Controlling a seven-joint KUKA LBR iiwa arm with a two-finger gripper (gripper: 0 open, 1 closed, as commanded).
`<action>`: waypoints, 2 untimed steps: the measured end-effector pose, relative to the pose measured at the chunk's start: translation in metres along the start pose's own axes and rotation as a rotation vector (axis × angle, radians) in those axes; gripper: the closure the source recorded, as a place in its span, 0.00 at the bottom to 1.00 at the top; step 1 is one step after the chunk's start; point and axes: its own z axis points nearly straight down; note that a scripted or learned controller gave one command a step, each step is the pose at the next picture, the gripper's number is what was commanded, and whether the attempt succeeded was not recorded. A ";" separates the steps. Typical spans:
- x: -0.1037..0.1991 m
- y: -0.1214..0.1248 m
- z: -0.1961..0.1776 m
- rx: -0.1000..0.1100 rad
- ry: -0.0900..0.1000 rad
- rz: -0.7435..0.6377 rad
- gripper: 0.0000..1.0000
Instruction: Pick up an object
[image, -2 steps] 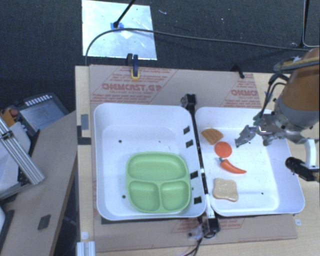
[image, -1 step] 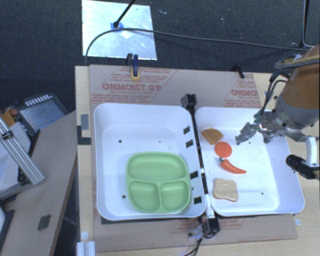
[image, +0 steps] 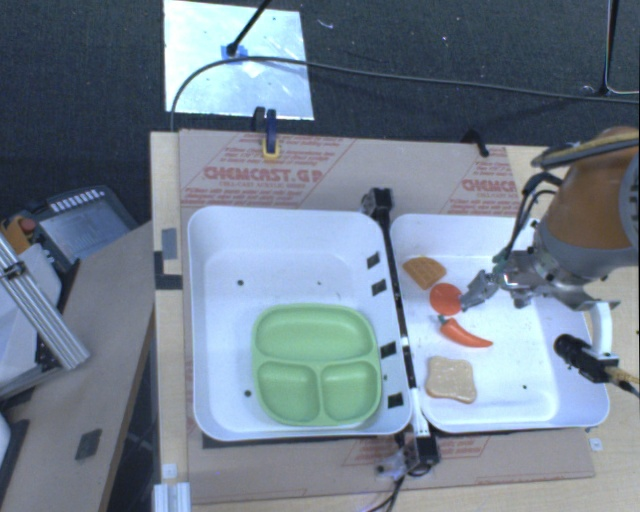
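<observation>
The gripper (image: 478, 291) hovers just beside the round red tomato (image: 446, 297) near the right bin's (image: 575, 405) centre; whether it grips cannot be told. A glossy chili pepper (image: 466, 334) and flat toast slice (image: 450, 379) lie toward the front edge.

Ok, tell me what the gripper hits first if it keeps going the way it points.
Probably the red tomato: the gripper points left and slightly down, right beside it in the right bin. Height above the tomato is unclear, so it might pass over.

We see dark carpet floor (image: 80, 80) behind a cardboard-covered surface (image: 330, 170), a shiny metal sheet (image: 235, 60) lying on the carpet with cables (image: 450, 85) crossing it, and a tan side table (image: 90, 330) at left.
</observation>
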 end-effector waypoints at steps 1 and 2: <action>-0.002 -0.004 0.050 0.002 0.001 0.000 0.00; -0.002 -0.003 0.091 0.000 0.000 0.000 0.00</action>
